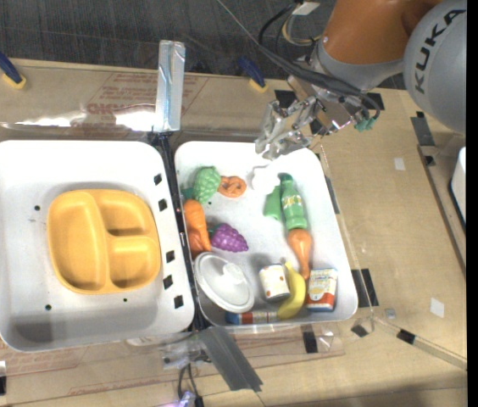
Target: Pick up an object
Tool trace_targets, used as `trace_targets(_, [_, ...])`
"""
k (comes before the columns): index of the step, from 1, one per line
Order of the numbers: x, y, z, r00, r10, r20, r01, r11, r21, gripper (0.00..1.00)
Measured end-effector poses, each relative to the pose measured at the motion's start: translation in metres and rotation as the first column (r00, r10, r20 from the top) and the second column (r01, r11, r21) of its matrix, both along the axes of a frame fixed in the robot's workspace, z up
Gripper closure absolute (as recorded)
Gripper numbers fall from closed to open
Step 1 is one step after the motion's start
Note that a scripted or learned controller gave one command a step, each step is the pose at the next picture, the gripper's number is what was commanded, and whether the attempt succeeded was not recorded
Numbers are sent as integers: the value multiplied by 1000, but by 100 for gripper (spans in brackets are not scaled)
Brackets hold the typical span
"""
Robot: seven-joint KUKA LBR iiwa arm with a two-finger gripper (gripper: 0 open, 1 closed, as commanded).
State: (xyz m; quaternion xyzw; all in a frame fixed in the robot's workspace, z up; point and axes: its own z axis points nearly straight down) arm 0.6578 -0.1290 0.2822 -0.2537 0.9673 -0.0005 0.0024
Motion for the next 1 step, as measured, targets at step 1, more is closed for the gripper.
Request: trace_targets(1, [1,0,12,1000,2,6,-2,1000,-2,100])
